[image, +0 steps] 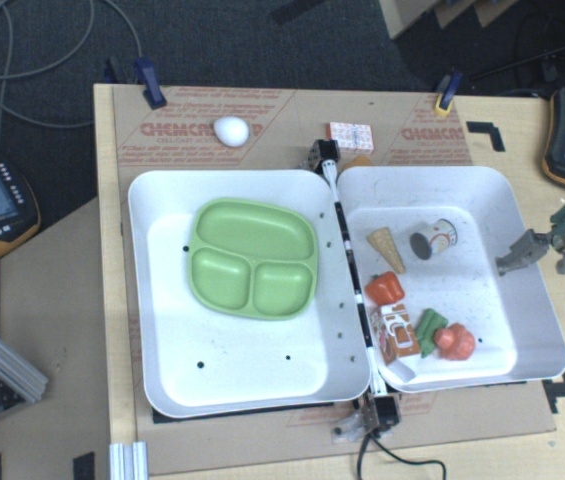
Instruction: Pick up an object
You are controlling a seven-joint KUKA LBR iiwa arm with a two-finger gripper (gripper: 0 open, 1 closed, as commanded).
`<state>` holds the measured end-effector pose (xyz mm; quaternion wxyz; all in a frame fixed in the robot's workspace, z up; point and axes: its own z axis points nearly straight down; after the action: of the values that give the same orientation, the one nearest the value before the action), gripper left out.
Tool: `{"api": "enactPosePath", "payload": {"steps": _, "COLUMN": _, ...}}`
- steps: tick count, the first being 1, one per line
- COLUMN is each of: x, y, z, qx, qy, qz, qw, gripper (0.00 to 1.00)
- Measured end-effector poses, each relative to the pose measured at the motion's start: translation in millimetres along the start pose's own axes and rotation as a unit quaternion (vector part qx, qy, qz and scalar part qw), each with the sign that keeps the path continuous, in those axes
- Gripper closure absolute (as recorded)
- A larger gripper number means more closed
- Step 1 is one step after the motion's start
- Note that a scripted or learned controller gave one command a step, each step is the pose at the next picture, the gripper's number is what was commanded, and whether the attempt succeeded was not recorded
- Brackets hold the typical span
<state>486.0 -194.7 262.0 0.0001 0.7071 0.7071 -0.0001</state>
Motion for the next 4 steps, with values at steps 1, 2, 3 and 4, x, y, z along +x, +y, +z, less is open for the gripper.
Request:
{"api": "enactPosePath", "payload": {"steps": 1, "x": 39, "y": -7, "z": 84, "qx": 0.000, "qy": 0.000, "qz": 0.000, "qw": 1.0000, "gripper": 0.00}}
{"api": "enactPosePath", "payload": {"steps": 2, "x": 73, "y": 17, "z": 162, "qx": -0.001, "qy": 0.000, "qz": 0.000, "qw": 1.0000, "gripper": 0.00}}
{"api": "enactPosePath", "payload": {"steps": 3, "x": 45, "y": 91, "z": 177, "qx": 0.000, "qy": 0.000, "qz": 0.000, "qw": 1.0000, "gripper": 0.00}}
{"api": "enactPosePath", "payload": {"steps": 4, "x": 29, "y": 3, "z": 178, "qx": 0.001, "qy": 0.000, "qz": 0.001, "qw": 1.0000, "gripper": 0.00}}
